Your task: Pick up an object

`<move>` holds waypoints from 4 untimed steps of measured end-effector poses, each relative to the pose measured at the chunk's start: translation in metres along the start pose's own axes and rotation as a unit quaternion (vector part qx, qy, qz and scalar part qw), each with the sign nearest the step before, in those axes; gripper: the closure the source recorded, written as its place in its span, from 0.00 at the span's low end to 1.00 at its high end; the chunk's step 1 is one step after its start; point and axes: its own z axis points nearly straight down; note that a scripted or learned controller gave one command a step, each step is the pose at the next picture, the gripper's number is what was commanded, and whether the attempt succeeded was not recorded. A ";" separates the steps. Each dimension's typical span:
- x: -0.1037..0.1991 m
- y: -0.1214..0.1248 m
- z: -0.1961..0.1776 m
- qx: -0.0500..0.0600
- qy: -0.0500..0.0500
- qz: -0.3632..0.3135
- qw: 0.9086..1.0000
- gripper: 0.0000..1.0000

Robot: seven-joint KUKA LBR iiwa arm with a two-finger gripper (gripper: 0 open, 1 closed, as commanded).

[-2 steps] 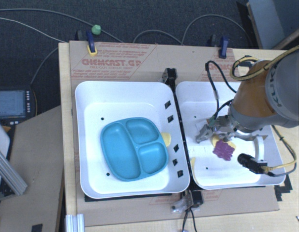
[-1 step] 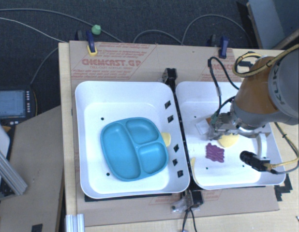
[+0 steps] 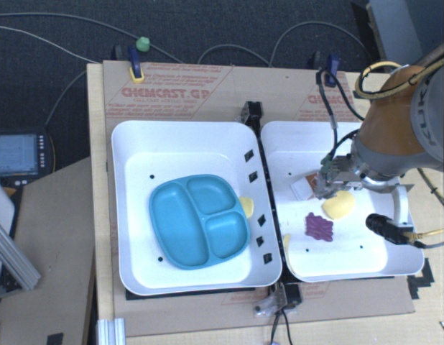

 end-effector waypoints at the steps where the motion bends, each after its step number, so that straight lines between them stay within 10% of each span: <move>1: -0.004 -0.003 -0.045 -0.001 0.000 0.000 1.000 1.00; 2: -0.004 -0.001 -0.099 -0.002 0.000 0.000 1.000 1.00; 4: 0.114 -0.005 -0.081 0.003 0.001 -0.003 1.000 1.00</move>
